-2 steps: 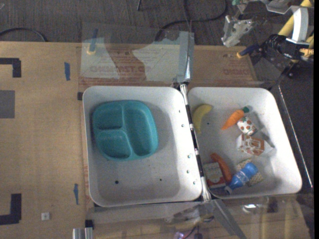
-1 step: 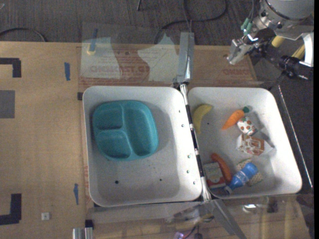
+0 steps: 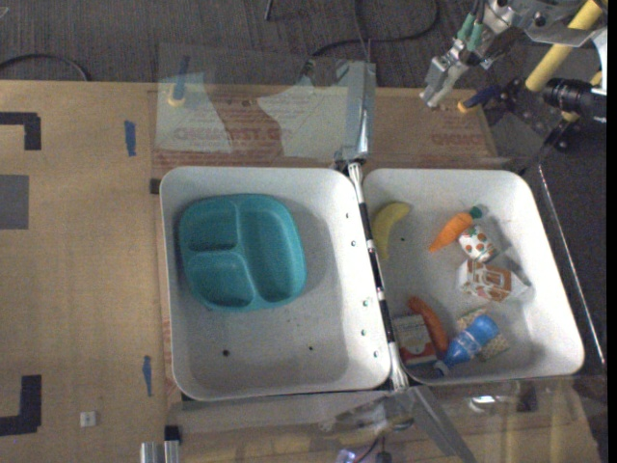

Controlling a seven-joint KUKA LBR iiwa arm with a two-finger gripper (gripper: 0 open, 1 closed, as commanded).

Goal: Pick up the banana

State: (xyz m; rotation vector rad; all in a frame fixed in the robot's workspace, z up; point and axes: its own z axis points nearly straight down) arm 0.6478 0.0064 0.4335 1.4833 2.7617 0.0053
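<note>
Yellow banana [image 3: 389, 224] lies in the right bin [image 3: 549, 258], tight against its left wall. End effector [image 3: 445, 77] hovers upper right; its state I cannot tell. Best to descend vertically, avoiding that wall.

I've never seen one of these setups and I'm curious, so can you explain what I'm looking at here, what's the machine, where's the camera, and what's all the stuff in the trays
A single camera fixed above a bench looks down at a slant. The machine at the upper right is a robot arm; its gripper, a two-finger claw, hangs above the bench beyond the bins and holds nothing. Two shallow white bins sit side by side. The left bin holds a teal divided plate. The right bin holds toy food: a yellow banana by its left wall, a carrot, a small carton, a blue bottle and a few other small items. The arm's job is picking up the banana, which lies untouched.
</note>
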